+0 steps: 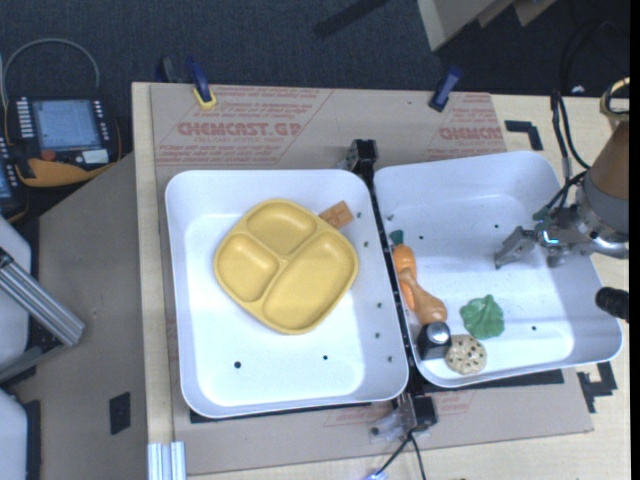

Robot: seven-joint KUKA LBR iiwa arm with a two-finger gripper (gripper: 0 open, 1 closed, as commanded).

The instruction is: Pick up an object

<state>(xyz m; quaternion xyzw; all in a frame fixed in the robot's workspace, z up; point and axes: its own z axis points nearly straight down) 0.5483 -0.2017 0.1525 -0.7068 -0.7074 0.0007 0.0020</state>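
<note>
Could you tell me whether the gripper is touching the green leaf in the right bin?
Apart. The camera view shows bare white bin floor between the gripper and the green leaf, which lies lower in the right bin, near the cookie.

Yellow divided plate (287, 265), orange carrot (404, 267), green leaf (484, 316), speckled tan cookie (465, 354), white bins (200, 298)

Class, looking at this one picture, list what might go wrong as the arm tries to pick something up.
1. The end effector sits apart from the carrot, green leaf and cookie, so closing here likely grabs nothing.
2. The carrot lies against the bin wall, which may block a finger.
3. The cookie touches a dark round piece; grasping one may nudge the other.
</note>
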